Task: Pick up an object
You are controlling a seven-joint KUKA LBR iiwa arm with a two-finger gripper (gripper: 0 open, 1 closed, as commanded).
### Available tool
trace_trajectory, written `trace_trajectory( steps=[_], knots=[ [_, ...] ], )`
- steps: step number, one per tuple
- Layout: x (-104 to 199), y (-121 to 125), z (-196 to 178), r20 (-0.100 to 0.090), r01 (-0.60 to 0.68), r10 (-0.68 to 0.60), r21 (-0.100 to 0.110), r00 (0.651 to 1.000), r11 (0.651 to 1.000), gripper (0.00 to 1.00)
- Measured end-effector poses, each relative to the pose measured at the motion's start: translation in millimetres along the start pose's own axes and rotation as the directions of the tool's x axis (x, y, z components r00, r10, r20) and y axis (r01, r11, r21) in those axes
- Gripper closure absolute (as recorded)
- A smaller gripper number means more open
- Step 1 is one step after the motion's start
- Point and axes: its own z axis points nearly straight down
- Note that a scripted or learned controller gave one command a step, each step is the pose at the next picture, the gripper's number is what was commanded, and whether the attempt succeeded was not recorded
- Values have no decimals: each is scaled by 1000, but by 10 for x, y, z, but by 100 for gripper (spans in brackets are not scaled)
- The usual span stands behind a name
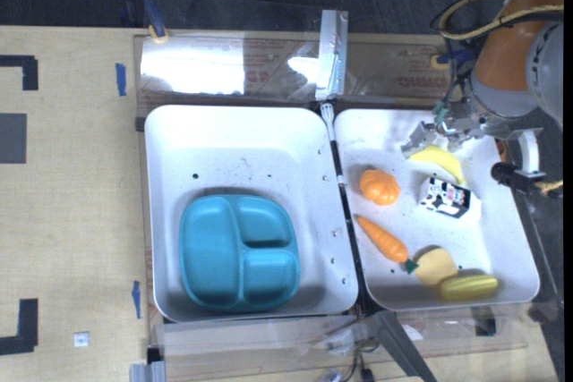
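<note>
Surface carried two bins: left bin (161,139) held blue tray (239,251); right bin (510,268), carrot (383,238), banana (438,161). Gripper (445,130) grip unclear.

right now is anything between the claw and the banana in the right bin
Nothing visible. The claw hangs at the banana's upper left end, with bare bin floor around; the orange and black-and-white box lie below.

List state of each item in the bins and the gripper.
gripper: over the right bin's far end, beside the banana, fingers unclear
banana: lying flat
orange fruit: resting loose
carrot: lying flat, diagonal
black-and-white block: lying flat
blue divided tray: upright in left bin
</note>
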Motion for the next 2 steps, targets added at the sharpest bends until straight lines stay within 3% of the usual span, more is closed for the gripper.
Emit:
trace_trajectory(
  steps=[1,2],
  knots=[
    [-34,152,-606,1,-114,114,-2,994,994,0],
    [80,160,284,-1,36,-36,0,999,999,0]
  ],
)
